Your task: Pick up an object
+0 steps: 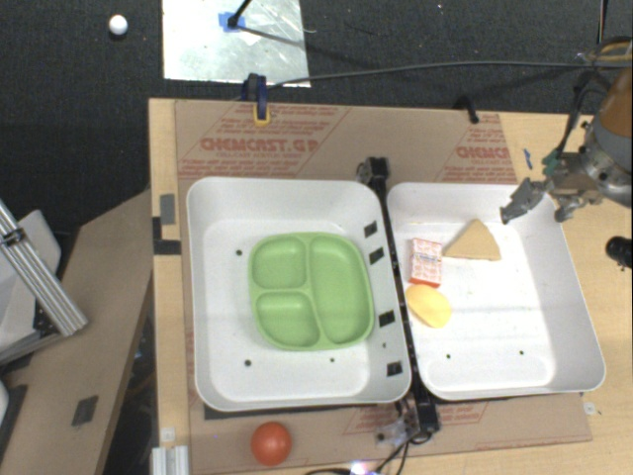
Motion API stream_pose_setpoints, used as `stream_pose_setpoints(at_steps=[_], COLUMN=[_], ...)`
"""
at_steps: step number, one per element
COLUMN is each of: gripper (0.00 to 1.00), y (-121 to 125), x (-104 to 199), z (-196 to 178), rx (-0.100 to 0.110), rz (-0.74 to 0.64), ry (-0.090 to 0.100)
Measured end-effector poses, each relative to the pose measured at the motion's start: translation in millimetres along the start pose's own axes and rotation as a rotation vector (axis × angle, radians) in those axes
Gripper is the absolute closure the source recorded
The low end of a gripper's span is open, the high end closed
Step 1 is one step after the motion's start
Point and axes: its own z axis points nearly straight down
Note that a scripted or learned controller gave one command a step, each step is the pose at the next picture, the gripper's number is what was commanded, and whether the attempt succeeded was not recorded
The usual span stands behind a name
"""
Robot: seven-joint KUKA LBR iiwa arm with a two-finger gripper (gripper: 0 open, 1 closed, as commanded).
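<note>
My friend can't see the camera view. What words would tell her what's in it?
A robot arm's end effector hovers over the right white bin, which holds a tan wedge, a small red-and-white packet and a yellow piece. The left bin holds a green divided plate.

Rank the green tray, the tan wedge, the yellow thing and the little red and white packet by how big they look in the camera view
1. green tray, clearly largest.
2. tan wedge.
3. yellow thing and red and white packet: too alike to rank.

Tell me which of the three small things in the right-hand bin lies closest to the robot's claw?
The tan wedge, at the bin's upper middle just left of the gripper. The red-and-white packet and yellow piece lie farther left and lower.
</note>
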Motion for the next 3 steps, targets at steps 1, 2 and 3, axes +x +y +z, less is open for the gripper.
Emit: stream_pose_setpoints(at_steps=[1,2,3], gripper=[0.0,0.0,0.0], y=[2.2,-2.8,-8.4], x=[0.4,0.5,-4.4], z=[-7.0,54.2,112.6], rx=[-0.011,-0.007,-0.008], rz=[-0.003,-0.001,-0.001], ry=[-0.002,-0.001,-0.001])
